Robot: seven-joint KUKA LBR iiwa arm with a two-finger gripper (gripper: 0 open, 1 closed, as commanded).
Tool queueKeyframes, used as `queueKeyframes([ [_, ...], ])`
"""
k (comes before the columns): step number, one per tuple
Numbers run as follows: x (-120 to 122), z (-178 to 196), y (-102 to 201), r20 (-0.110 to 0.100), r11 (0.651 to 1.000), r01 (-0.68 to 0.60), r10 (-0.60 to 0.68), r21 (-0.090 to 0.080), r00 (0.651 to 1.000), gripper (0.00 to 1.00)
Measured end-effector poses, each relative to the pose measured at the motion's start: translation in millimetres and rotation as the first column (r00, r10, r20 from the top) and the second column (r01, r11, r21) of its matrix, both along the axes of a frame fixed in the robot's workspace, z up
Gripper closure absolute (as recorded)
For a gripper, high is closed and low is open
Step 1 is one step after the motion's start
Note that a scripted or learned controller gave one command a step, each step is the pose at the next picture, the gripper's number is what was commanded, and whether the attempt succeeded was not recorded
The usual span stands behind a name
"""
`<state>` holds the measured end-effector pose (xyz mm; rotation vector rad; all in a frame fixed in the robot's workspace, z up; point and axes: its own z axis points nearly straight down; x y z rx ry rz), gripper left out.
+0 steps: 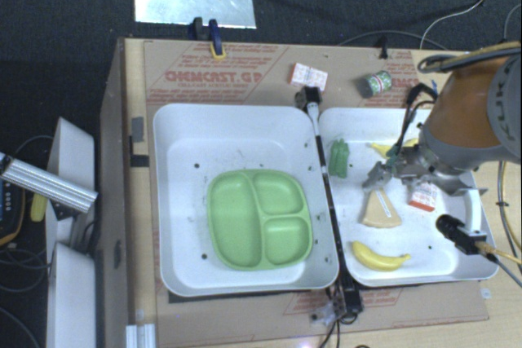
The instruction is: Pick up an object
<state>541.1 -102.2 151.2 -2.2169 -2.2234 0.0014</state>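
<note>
The right bin (pixel 355 123) holds a tan wedge (pixel 380 212), a yellow banana (pixel 380 257) near the front, a green object (pixel 338 158) by the left wall, a small yellow piece (pixel 382 148) at the back and a red-and-white packet (pixel 423 198). My gripper (pixel 385 174) hangs low over this bin, just above the wedge's pointed top and right of the green object. The grey and orange arm behind it hides part of the bin's right side. Nothing is visibly held.
The left bin (pixel 175 143) holds a green divided plate (pixel 259 218). Behind the bins, a small can (pixel 378 82) and a white tag (pixel 308 76) lie on the cardboard. A black part on a white bracket (pixel 457 231) sits over the right bin's right rim.
</note>
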Motion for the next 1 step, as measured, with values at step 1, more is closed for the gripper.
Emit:
queueKeyframes([
  [1, 3.4, -67.1, 8.6, 0.003, 1.000, 0.002, -0.002, -0.001, 1.000, 0.00],
])
